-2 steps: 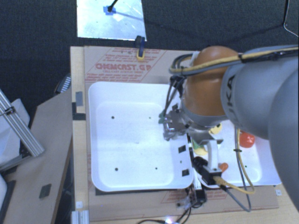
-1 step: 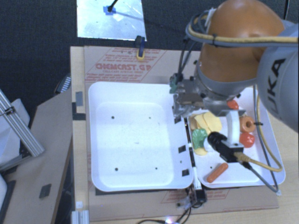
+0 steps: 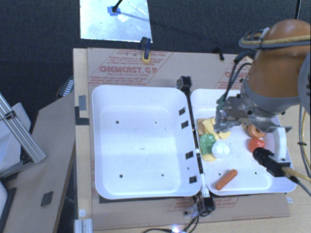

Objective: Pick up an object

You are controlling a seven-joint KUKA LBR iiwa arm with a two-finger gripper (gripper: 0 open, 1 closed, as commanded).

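You can't tell the finger state: the grey two-finger gripper is partly masked by the arm's orange-banded wrist. It hangs over the right white bin, above the pale yellow pieces. One green leafy toy, one white ball, one orange sausage-shaped toy, one red round piece. The left white bin sits beside it.

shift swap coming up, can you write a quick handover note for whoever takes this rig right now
Gripper: low over the right white bin, above the pale yellow pieces; finger state unclear, nothing seen held.
Things, all in the right bin: green leafy toy, white round ball, orange sausage-shaped toy, red round toy.
Left white bin: beside it, sharing the middle divider.
Done: arm is over the pile.
Left: grasp one object and lift it.
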